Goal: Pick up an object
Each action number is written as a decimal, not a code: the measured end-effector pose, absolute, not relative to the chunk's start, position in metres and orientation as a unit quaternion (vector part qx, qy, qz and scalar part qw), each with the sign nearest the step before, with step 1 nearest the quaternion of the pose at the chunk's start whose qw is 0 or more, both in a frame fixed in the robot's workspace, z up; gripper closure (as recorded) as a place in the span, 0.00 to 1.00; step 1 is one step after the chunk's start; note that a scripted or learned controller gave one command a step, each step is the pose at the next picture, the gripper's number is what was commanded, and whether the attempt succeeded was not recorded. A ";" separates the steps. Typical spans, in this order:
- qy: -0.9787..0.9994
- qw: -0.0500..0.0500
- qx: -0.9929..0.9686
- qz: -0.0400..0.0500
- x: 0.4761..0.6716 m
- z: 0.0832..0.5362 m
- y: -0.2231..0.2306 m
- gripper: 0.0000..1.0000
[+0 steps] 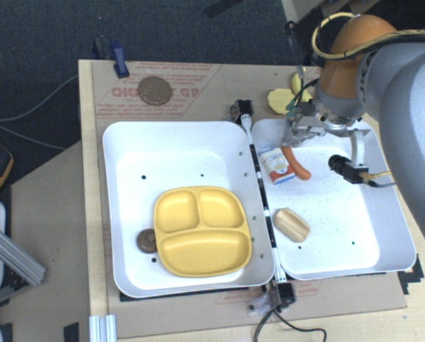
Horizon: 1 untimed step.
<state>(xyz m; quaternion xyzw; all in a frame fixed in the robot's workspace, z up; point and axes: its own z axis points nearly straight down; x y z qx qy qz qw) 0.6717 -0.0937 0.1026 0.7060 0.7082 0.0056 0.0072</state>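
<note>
The pincer [295,140] hung low over the right bin [354,223], upper right of centre, just above the orange carrot [297,164] and small carton [275,165]; its opening I cannot tell. Approach step; next needed a descent and closure.

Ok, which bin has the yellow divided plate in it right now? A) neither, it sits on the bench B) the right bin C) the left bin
C: the yellow divided plate lies inside the left bin, beside a small brown disc.
</note>
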 end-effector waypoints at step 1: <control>0.708 0.006 0.706 0.004 0.671 0.101 -0.093 0.00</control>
